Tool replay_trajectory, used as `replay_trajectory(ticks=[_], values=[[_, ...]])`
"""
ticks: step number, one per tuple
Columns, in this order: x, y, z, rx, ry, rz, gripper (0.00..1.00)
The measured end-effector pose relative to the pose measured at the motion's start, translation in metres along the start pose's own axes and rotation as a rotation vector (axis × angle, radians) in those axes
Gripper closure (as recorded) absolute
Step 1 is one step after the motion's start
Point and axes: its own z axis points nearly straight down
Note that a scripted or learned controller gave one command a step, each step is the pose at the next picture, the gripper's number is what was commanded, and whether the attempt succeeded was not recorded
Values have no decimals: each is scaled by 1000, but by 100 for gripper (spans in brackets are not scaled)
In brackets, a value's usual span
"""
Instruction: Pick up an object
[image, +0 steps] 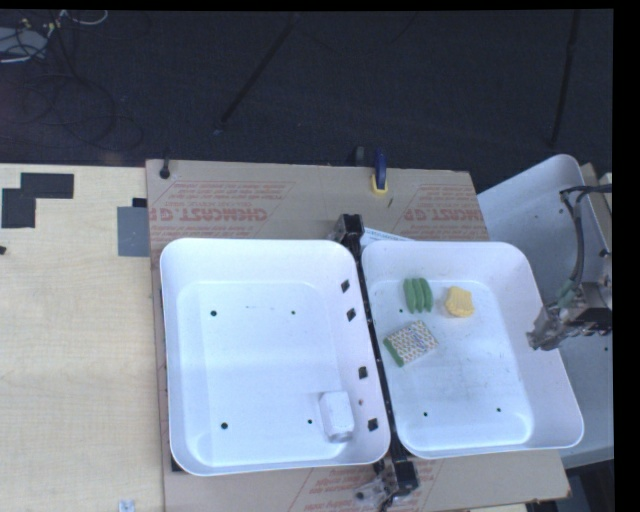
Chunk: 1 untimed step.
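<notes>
Hovering at the right edge of the bench, the gripper (552, 330) sits just outside the right rim of the right bin (500, 430), over the pale grey surface there; it is small and dark against its mount, and I cannot tell how it stands. Nothing shows in its grasp. The right bin carries three things in its upper-left part: a green ridged piece (418, 294) near the top edge, a small yellow lump (459, 302) just to the right of it and apart from it, and a flat speckled packet with a green edge (411, 343) lying tilted below the green piece, close to the bin's left wall. All three lie well apart from the gripper, across the bare middle of the bin. The left bin (190, 400) holds a whitish block (336, 414) near its lower-right corner, close to the wall shared with the right bin. Black clips sit along the seam where the two bins meet. Both bins rest on a brown cardboard sheet (250, 205) with red printing, which lies on the light wooden bench (70, 350).
</notes>
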Motion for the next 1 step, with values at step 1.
replay_trajectory(ticks=[1], values=[[26, 2, -164, -20, 0, -13, 100]])
